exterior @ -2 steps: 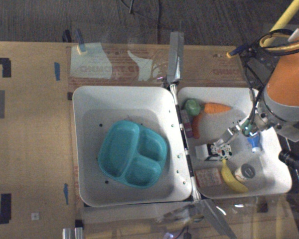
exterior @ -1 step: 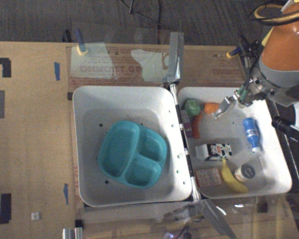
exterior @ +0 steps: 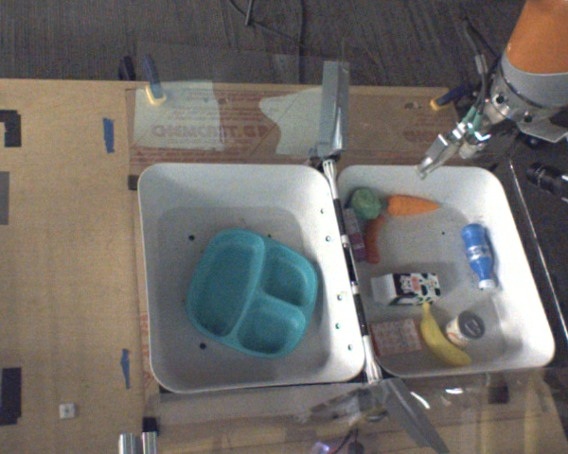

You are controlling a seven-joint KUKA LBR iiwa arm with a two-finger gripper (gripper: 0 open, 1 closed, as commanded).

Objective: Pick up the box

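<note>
Camera view, rectangular printed carton box (exterior: 406, 288), curved yellow banana (exterior: 441, 340)

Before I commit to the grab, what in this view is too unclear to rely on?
- Gripper: small and blurred above the right bin's far rim; finger state unreadable.
- Box: print too small to read.
- Items along the divider: blurred, unidentifiable.
- Arm: cut off by the top edge.

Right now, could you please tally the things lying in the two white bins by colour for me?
Teal: 1, the divided plate
Orange: 1, the carrot
Green: 1, a round item
Blue: 1, the bottle
Yellow: 1, the banana
White with print: 1, the box
Pinkish: 1, a flat packet
Grey: 1, a small can
Total: 8
</note>
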